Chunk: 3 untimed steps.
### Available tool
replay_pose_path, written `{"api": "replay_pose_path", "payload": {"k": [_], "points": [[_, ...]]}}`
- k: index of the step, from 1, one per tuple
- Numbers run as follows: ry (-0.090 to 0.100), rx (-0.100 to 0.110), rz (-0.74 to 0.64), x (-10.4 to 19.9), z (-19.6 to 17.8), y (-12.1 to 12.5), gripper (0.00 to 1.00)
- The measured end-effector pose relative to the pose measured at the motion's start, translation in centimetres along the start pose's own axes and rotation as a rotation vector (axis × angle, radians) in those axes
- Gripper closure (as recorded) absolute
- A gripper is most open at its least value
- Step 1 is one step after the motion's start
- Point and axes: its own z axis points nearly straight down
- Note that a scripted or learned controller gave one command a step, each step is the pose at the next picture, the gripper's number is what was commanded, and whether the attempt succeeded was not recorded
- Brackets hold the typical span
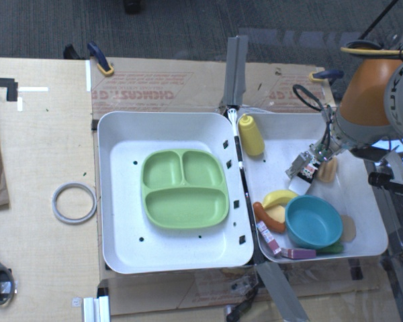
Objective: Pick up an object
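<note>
Gripper sits over the right bin, in its far half, just beside a tan block; can't tell its state. Near side of that bin: blue bowl, banana, red sausage. Yellow bottle far left corner. Left bin holds a green divided plate.

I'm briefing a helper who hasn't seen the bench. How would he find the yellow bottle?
Go to the right bin, then its far left corner by the divider. The yellow bottle lies there alone, apart from the pile around the blue bowl.
</note>
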Motion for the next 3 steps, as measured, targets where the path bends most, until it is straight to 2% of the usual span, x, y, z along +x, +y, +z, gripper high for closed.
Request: {"api": "replay_pose_path", "payload": {"k": [1, 2, 3], "points": [[0.000, -0.001, 0.105, 0.3, 0.9, 0.4, 0.00], [0.001, 0.002, 0.174, -2.9, 1.2, 1.5, 0.00], [0.001, 0.001, 0.126, -4.6, -6.0, 3.2, 0.00]]}}
